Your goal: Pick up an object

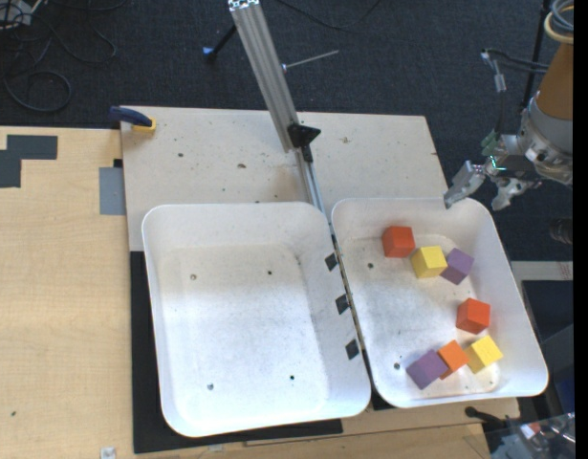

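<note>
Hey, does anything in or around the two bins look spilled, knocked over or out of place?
Nothing stands out. All the blocks sit inside the right bin: a red one, a yellow one and a purple one near the top, and more toward the bottom corner. The end effector hangs outside the bin's top right corner.

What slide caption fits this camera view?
Gripper at the right bin's far corner, seven coloured blocks inside.
</note>
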You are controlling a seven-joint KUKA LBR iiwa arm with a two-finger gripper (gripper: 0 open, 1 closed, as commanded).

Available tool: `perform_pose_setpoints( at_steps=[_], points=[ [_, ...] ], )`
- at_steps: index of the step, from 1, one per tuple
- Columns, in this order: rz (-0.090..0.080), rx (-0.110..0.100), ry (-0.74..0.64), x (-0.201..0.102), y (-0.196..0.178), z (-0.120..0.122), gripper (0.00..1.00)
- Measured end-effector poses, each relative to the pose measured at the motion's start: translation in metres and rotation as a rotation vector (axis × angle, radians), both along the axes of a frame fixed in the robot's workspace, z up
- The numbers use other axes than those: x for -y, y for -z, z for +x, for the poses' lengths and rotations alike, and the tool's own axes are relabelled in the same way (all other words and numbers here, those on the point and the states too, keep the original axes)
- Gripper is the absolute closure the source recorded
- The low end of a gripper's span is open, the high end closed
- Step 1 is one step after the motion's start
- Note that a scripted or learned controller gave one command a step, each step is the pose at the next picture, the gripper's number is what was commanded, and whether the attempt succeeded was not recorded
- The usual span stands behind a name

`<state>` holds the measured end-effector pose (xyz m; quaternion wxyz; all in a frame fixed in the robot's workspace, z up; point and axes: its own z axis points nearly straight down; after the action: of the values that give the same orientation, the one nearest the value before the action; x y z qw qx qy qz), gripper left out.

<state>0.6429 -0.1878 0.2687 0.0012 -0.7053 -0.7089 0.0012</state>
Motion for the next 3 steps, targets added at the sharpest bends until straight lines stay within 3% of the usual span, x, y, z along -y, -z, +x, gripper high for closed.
perform_pose_setpoints(
  at_steps=[2,3],
  points=[
    [0.002,-0.005,-0.003,-0.011,0.106,0.005,0.0],
    [0.001,0.008,-0.004,-0.008,0.149,0.018,0.0]
  ],
)
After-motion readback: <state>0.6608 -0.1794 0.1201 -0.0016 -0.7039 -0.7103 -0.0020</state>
